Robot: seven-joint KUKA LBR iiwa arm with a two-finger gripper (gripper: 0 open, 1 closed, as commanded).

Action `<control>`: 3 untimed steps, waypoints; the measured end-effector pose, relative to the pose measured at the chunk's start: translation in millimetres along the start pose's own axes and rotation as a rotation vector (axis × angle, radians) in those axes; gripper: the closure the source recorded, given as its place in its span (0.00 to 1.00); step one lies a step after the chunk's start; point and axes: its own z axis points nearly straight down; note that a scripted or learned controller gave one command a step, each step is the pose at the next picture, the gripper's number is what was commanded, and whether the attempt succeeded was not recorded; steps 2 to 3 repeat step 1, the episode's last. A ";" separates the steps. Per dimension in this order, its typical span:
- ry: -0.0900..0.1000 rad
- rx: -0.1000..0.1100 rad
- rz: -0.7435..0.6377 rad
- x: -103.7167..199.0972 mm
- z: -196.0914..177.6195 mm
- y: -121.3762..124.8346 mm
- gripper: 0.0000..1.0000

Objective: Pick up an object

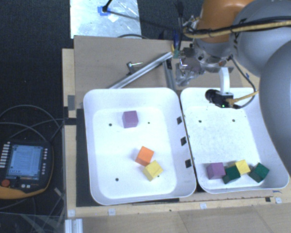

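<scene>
The grey arm (276, 57) reached in over the worktop (116, 62), its claw (183, 79) above the bins' far rims; its opening could not be told. The left white plastic bin (99, 178) held purple (130, 119), orange (144, 155) and yellow (153, 170) cubes, all well apart from the claw.

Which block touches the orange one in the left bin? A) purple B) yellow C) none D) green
B: in the left bin the yellow block sits right against the lower corner of the orange block, while the purple block lies apart, farther up.
</scene>
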 end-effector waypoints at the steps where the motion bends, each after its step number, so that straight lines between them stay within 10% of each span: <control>1: 0.000 0.000 0.001 52.5 -5.2 5.6 1.00; 3: 0.000 0.000 0.001 52.5 -5.2 5.6 1.00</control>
